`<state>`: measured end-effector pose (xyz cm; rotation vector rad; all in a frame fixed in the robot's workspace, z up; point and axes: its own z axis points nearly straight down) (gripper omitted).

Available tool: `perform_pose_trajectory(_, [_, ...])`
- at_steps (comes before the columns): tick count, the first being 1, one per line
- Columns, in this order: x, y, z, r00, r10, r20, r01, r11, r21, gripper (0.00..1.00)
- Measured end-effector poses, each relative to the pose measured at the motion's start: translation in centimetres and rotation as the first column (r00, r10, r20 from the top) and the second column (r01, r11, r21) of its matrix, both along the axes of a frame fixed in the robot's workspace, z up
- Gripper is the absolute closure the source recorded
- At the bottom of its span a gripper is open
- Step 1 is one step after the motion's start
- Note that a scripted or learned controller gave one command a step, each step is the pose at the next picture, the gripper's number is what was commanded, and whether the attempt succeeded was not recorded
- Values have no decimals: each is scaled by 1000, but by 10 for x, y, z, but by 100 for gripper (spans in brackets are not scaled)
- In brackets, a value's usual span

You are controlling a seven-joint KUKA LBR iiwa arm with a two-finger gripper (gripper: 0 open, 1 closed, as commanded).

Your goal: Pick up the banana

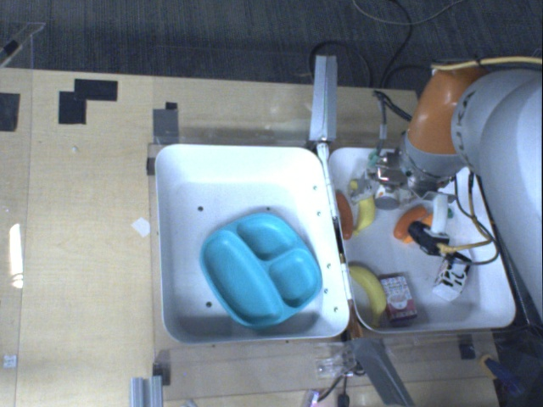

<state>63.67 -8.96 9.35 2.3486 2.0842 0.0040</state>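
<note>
I see two bananas in the right bin (501, 312): one (366, 214) just beside the hand (383, 185), one (367, 285) touching a small box (398, 298). Hand opening: cannot tell. Risk: crowding by the bin wall could deflect the grasp.

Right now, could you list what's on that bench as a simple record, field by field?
left bin: holds a blue divided plate
right bin: holds two bananas, an orange object and a small box
banana near gripper: at the bin's upper left
second banana: at the lower left, beside the small box
orange object: middle of the right bin
gripper: low over the right bin, by the upper banana
arm: reaches in from the right
</note>
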Motion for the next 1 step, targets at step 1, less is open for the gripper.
perform_pose_trajectory(1, [1,1,9,1000,4,1,-4,1000,1,100])
